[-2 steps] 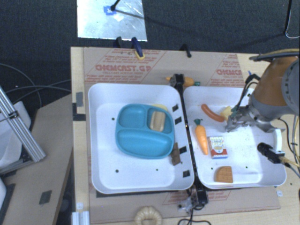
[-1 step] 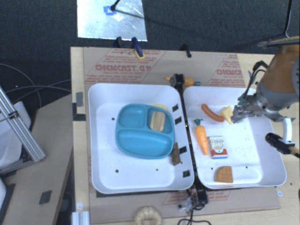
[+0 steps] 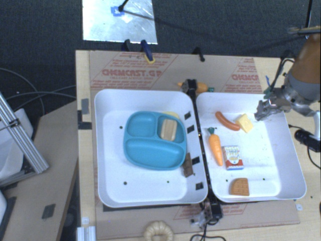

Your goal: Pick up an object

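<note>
In the right bin (image 3: 288, 154) lie a red sausage (image 3: 227, 121), a pale yellow cheese wedge (image 3: 245, 123), an orange carrot (image 3: 215, 148), a small red and white carton (image 3: 232, 157) and a brown waffle (image 3: 239, 187). My gripper (image 3: 261, 111) hangs over the bin's upper right part, just right of the cheese wedge and apart from it. Nothing shows between its fingertips. The arm comes in from the right edge.
The left bin (image 3: 108, 185) holds a blue divided plate (image 3: 153, 139) with a tan bread slice (image 3: 168, 129) in one compartment. A brown piece (image 3: 188, 165) lies by the divider. A yellow item (image 3: 200, 88) sits behind the bins and a beige ring (image 3: 158, 230) lies in front.
</note>
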Action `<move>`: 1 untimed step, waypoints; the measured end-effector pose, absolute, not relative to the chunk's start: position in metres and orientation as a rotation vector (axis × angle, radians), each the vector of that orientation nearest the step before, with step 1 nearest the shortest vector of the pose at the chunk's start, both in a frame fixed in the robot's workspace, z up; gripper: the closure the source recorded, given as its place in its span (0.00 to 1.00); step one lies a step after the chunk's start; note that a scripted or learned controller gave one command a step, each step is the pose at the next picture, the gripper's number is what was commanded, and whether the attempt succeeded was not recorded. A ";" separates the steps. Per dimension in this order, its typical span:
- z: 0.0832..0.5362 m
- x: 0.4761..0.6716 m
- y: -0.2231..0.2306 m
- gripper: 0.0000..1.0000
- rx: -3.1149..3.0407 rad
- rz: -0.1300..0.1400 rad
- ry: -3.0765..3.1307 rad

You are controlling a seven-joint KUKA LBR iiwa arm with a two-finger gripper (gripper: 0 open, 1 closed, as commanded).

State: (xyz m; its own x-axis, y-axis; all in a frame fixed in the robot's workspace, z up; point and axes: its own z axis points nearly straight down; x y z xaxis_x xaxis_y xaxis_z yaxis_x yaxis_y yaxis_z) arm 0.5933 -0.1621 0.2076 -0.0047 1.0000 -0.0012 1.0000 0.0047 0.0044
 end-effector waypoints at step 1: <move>0.225 0.594 -0.162 1.00 2.213 0.004 2.225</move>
